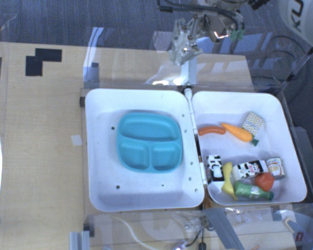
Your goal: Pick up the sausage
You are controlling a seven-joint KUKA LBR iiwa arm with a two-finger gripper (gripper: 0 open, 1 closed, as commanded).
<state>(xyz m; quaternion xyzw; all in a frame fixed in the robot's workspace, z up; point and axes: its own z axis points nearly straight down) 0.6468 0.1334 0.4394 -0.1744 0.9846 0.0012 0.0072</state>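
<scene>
The sausage (212,130) lies in the right bin (281,113), close to its left wall and in the upper half, stretched almost level from left to right. Its right tip sits just beside the blunt end of the carrot (237,132), perhaps touching it; I cannot say for sure from here. It looks to me like a small toy piece: light, smooth and a bit slick, round in section, so it may roll or squirt out under a poor pinch. I would take it across its middle, fingers closing over the narrow width, away from the carrot end and clear of the bin wall.

The gripper (185,48) hangs well above the far edge of the bins, over the desk (41,139), well apart from the sausage. Nothing is in it as far as I can see, but I cannot tell how far it stands open.

The left bin (99,191) carries a blue divided plate (148,141). Lower in the right bin, cartons, a can and other toy food crowd together, apart from the sausage.
</scene>
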